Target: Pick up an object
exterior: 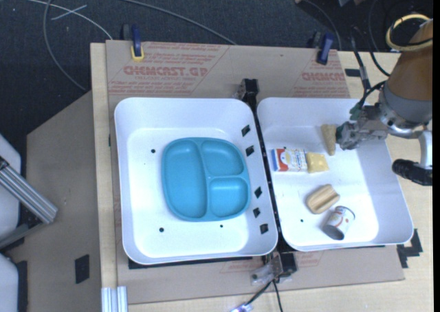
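The grey two-finger gripper hangs low over the upper part of the right-hand shallow white bin, close beside a small tan block-shaped object; jaw opening cannot be determined at this resolution, and no item is visibly held. Candidate objects lie in the same bin: a white carton with red and blue print, a pale yellow wedge touching it, a tan bread-roll-shaped piece, and a small grey-and-white cup on its side. The roll appears light and probably soft; grasp across its narrow width. The left-hand bin holds a blue compartment plate.
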You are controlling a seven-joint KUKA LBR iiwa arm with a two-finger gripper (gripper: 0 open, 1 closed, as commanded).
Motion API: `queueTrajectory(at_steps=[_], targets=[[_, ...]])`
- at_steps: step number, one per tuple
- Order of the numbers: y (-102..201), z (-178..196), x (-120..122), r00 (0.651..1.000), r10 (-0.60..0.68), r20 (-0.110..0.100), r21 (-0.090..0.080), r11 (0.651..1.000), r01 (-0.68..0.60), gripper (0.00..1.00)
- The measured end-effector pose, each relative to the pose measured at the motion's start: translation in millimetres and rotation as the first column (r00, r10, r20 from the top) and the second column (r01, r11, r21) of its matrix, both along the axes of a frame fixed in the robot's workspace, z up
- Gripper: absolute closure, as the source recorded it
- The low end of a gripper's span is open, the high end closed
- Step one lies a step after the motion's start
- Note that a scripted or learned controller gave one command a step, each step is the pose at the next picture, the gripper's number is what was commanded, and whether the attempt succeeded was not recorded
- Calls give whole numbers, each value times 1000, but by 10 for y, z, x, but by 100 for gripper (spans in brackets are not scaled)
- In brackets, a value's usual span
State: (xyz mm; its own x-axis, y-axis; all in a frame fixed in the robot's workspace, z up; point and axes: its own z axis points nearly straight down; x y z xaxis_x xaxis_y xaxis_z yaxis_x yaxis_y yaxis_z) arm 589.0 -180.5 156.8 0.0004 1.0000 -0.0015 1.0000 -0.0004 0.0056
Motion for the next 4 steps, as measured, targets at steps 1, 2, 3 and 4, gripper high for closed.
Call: queueTrajectory(at_steps=[1,2,3,4], targets=[[89,490,15,1000,2,1,0,1000,-2,100],[121,943,67,1000,2,1,0,1000,-2,100],[649,815,122,1000,6,-8,4,1000,-6,100],[1188,810,42,1000,7,-8,5,1000,-7,100]])
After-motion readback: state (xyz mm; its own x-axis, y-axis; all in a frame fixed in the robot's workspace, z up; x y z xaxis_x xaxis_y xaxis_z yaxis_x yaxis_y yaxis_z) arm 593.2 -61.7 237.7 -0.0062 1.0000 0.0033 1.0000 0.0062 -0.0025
